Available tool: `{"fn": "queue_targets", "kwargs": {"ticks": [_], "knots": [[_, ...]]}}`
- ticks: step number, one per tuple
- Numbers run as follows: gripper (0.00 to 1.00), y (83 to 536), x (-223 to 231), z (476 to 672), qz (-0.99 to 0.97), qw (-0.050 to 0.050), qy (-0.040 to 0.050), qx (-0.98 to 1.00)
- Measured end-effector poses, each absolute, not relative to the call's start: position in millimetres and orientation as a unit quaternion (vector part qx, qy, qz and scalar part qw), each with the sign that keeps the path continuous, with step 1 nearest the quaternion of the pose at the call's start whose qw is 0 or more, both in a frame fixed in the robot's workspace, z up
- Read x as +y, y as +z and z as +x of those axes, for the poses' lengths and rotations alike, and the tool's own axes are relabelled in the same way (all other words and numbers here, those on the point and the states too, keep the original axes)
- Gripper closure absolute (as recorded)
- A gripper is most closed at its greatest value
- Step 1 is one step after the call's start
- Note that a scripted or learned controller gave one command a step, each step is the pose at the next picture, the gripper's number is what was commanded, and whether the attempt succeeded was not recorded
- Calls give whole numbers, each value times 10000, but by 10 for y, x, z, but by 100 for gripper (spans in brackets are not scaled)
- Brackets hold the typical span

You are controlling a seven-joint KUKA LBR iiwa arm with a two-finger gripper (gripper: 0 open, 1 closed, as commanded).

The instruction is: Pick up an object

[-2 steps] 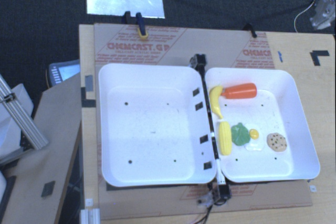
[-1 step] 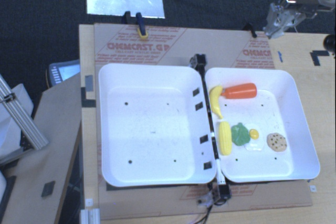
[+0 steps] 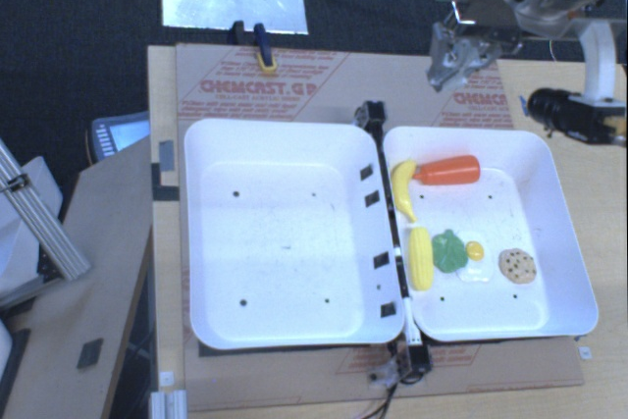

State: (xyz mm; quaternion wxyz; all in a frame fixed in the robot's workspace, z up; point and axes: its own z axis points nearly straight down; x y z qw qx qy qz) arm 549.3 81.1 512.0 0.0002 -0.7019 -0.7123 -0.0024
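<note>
Gripper (image 3: 453, 72) hangs above the right bin (image 3: 564, 211), grip state unclear; carrot (image 3: 448, 171) touches banana (image 3: 403, 188).

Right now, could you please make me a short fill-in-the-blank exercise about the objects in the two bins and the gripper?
1. All the toy foods lie in the ____ bin.
2. The carrot has the colour ____.
3. The corn cob lies beside the green ____.
4. The gripper hangs above the bench, ____ the bins.

Missing words: right; orange; broccoli; outside
</note>
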Motion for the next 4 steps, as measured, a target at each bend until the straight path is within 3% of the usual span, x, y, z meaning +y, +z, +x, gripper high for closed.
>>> {"fn": "queue_targets", "kwargs": {"ticks": [1, 2, 3, 4], "knots": [[100, 3611, 1365, 5427, -7038, 41, 49, -7104], [100, 4191, 1605, 4847, -7039, -5, -35, -7103], [100, 5178, 2077, 4866, -7039, -19, -65, -7103], [100, 4384, 1871, 5136, -7079, 6, 25, -7063]]}}
